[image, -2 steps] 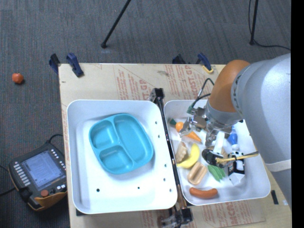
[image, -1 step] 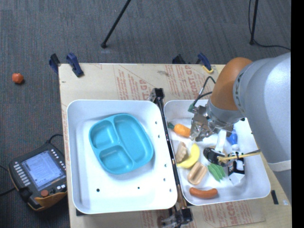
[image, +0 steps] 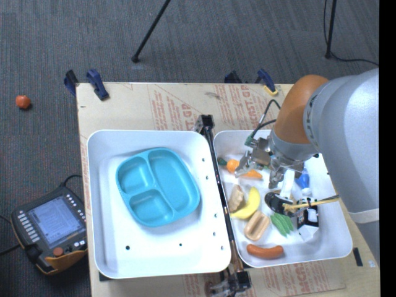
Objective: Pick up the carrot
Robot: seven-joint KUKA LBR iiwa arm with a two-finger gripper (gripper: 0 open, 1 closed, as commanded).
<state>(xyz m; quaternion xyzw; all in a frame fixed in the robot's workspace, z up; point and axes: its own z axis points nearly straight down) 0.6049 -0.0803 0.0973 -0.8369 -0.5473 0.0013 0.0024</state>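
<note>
Camera view, looking down on both bins. Step in hand: approach to the grasp, lift not yet made. The gripper (image: pixel 263 167) sits low over the far-left part of the right bin (image: pixel 339 245), and the wrist hides most of it. Whether it is spread or pinched together I cannot tell, and nothing is seen held in it.

The carrot (image: pixel 252 174) is a short orange wedge on the bin floor, at the gripper's near-left edge. It is either touching the gripper or just beside it. A small round orange piece (image: pixel 232 164) lies just left of the carrot and could be mistaken for it.

Next move, as I judge it: centre the tool over the wedge, not the round piece. Then close along the carrot's narrow axis and lift straight up. The risk is a push instead of a pinch, since the carrot lies flat and close to the neighbouring piece.

Right bin contents:
- A pale brown lump (image: pixel 236 198) sits near of the carrot, with a banana (image: pixel 249 205) touching its right side.
- A bun (image: pixel 257 226) is nearer again, and a sausage (image: pixel 266 250) lies by the near wall.
- A green piece (image: pixel 283 223) is right of the bun, and a blue item (image: pixel 303 179) is right of the gripper.

Left bin (image: pixel 99 240) contents: one blue divided plate (image: pixel 158 185) with three compartments, nothing in them.
</note>
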